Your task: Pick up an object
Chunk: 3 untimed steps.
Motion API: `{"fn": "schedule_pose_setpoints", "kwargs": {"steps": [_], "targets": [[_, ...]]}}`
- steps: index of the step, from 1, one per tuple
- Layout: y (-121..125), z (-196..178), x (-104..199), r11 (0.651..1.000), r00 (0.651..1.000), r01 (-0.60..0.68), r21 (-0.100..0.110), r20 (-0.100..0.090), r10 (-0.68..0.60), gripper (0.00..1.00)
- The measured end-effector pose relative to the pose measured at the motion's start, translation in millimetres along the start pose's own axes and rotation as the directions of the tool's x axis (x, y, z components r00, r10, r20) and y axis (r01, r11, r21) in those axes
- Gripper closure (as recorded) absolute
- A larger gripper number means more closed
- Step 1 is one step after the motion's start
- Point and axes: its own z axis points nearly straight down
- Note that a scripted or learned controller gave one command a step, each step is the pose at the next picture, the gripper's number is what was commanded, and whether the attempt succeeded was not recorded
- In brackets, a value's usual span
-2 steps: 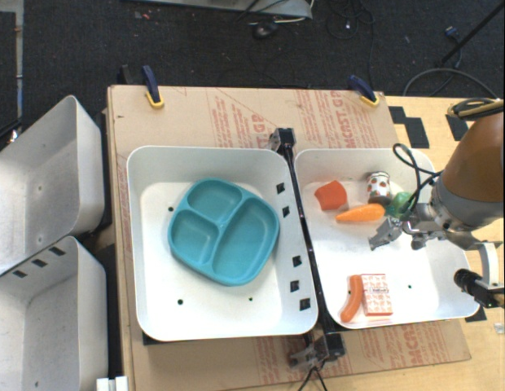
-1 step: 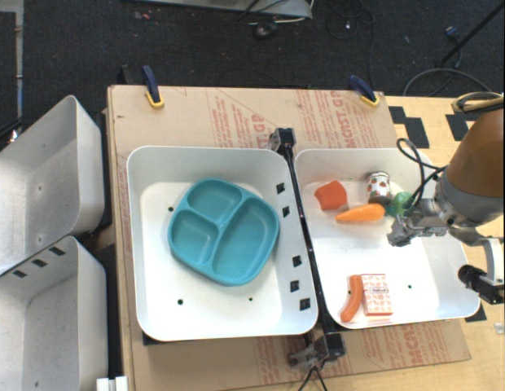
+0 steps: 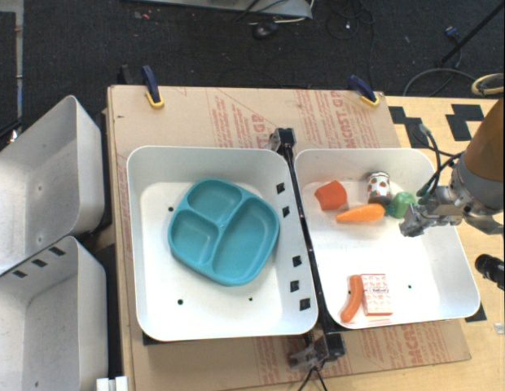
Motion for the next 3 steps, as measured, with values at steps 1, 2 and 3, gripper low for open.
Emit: {"fn": "schedule_pose_setpoints", "kwargs": {"steps": [1, 2, 3], "targets": [[0.9, -16.6, -0.1, 1.0, 1.0, 0.001, 0.002, -0.001, -0.001, 1.0], [13.6, -10.4, 45.6, 1.0, 1.0, 0.005, 0.004, -0.003, -0.005, 1.0], [24.7, -4.0, 96.4, 1.0, 1.0, 0.006, 0.005, -0.004, -0.006, 1.0]]}}
